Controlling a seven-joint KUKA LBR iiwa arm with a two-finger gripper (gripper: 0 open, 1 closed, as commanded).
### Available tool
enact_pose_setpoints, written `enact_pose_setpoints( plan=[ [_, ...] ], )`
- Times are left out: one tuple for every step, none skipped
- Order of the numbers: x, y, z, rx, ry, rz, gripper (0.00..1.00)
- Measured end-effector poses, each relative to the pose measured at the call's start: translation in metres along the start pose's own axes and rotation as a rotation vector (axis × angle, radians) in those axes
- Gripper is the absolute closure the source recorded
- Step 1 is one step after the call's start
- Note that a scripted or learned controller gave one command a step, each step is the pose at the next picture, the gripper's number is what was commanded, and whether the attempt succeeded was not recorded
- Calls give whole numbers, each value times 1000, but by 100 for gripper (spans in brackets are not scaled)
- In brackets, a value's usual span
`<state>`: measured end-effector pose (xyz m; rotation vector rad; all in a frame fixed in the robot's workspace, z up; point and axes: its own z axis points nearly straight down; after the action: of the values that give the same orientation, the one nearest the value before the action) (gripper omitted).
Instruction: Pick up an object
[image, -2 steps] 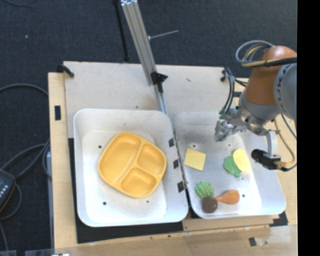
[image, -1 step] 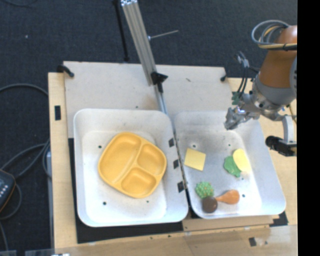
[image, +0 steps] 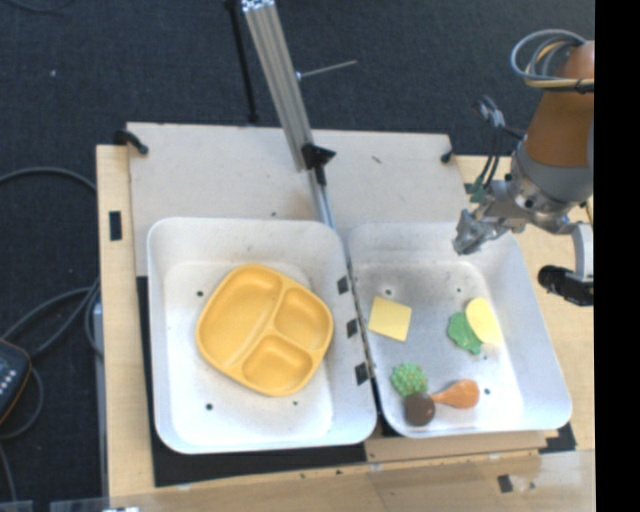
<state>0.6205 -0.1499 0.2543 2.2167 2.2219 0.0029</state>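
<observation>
Nearest the camera, along the front edge of the right bin (image: 540, 400), lie a brown ball (image: 418, 409) and an orange drumstick-shaped toy (image: 459, 394), the two touching or nearly so, with a small green broccoli piece (image: 408, 378) just behind the ball. No single target is named, so any of the loose pieces could serve as the object to lift; besides those three there is a flat yellow cheese square (image: 390, 319) near the bin's left wall, and toward the right wall a pale yellow lemon-like piece (image: 484, 322) resting against a green leafy piece (image: 464, 333). All of them sit on the bin floor, untouched. The gripper (image: 470, 237) hangs over the back right corner of this bin, well apart from every piece, with nothing between its tips — whether they are spread or pressed together I cannot tell at this size. Behind it the grey arm (image: 548, 150) with its orange band reaches in from the right. I judge the task to be at its approach step: nothing is lifted and no descent onto a piece looks begun. The next move calls for travelling forward over a chosen piece — the cheese square stands alone and looks the easiest to isolate, though its flatness may make it hard to pinch — then lowering squarely. In the left bin (image: 170, 250) a yellow divided plate (image: 265, 328) lies flat.
</observation>
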Motion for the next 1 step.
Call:
enact_pose_setpoints(
  plan=[
    [55,-10,12,4,1,-3,100]
  ],
)
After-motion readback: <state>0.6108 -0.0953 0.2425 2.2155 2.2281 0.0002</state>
